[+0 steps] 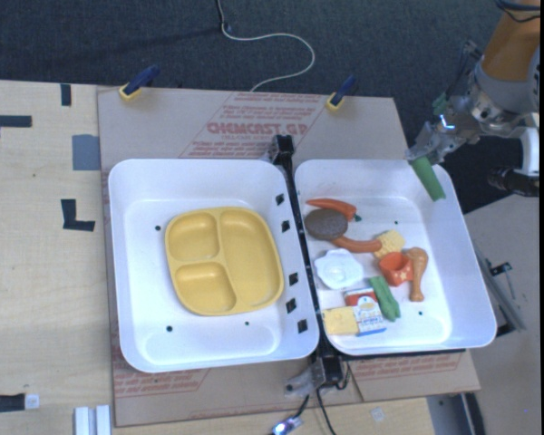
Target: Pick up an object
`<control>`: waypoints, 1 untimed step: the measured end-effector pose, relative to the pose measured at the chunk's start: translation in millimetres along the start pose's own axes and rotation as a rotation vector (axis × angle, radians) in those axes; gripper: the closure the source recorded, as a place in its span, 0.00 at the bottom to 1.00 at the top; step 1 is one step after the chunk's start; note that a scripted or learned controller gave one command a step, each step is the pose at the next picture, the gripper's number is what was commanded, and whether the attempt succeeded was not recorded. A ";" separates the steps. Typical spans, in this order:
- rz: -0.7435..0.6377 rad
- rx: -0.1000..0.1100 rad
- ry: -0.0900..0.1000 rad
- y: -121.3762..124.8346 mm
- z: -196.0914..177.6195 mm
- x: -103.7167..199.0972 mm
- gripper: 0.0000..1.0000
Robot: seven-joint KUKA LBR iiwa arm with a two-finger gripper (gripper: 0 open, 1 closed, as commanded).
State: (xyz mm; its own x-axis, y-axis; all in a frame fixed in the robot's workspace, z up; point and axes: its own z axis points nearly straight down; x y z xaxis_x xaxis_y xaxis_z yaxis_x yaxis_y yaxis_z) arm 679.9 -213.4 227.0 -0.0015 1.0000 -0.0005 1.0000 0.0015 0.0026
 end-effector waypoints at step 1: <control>-0.003 0.004 0.001 -18.1 -6.7 50.7 1.00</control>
State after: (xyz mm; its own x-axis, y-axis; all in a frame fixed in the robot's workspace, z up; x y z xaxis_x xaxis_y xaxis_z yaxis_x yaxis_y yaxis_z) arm 661.7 -162.8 233.7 -0.0042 1.0000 0.0007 1.0000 0.0042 -0.0016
